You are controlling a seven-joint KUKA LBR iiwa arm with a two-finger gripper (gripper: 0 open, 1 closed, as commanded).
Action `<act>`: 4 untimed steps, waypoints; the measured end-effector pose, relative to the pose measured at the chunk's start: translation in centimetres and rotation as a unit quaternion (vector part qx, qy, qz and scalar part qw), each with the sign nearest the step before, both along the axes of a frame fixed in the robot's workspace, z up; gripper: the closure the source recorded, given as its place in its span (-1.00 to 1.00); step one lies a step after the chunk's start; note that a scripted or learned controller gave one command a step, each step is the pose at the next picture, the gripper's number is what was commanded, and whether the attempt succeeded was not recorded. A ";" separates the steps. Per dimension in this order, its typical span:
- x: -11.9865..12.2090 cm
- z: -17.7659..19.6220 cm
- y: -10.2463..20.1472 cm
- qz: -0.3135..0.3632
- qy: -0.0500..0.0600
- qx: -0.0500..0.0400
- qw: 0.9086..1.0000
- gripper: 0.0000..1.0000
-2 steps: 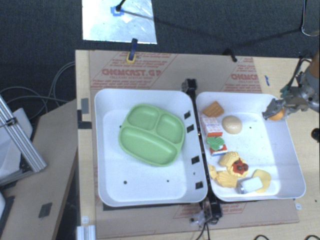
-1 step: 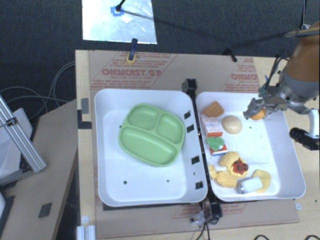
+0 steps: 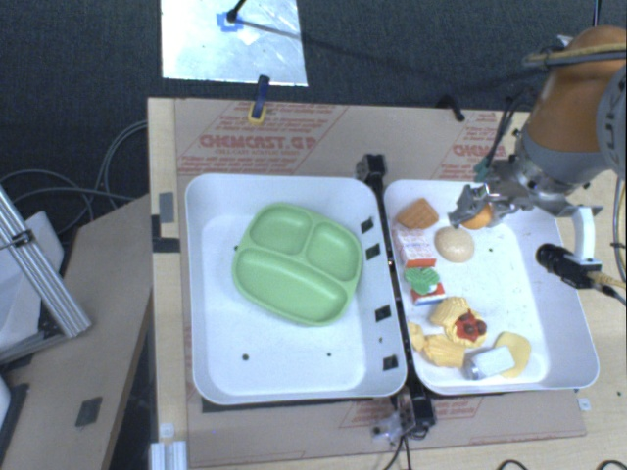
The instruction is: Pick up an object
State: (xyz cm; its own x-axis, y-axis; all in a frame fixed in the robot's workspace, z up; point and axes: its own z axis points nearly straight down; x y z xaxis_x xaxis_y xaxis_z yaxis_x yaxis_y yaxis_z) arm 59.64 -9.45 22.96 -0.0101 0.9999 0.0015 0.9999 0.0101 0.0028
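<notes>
My gripper (image 3: 476, 208) hangs over the back of the right bin (image 3: 563, 355), with the grey arm and its orange band reaching in from the right. A small round orange toy (image 3: 479, 218) sits between its fingers, partly covered by them. Just below it lies a beige egg-shaped piece (image 3: 455, 244). To the left are a tan wedge (image 3: 418, 213), a red and white box (image 3: 419, 250) and a green piece (image 3: 424, 280). Nearer the front lie yellow toy food with a red piece (image 3: 468, 326) on it and a pale cylinder (image 3: 490, 362).
The left bin (image 3: 220, 360) holds a green divided plate (image 3: 297, 262). A black divider with clips (image 3: 384, 262) runs between the bins. A black fitting (image 3: 563, 262) juts over the right bin's right side. Cardboard lies under both bins.
</notes>
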 end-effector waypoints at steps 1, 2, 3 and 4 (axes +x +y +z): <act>1.0 0.5 5.5 0.000 0.000 0.000 1.000 1.00; 0.7 -1.5 6.0 -0.002 0.001 -0.001 1.000 1.00; 1.7 -0.6 6.4 -0.002 0.000 -0.001 1.000 1.00; 1.2 -0.7 5.5 -0.005 0.001 -0.001 1.000 1.00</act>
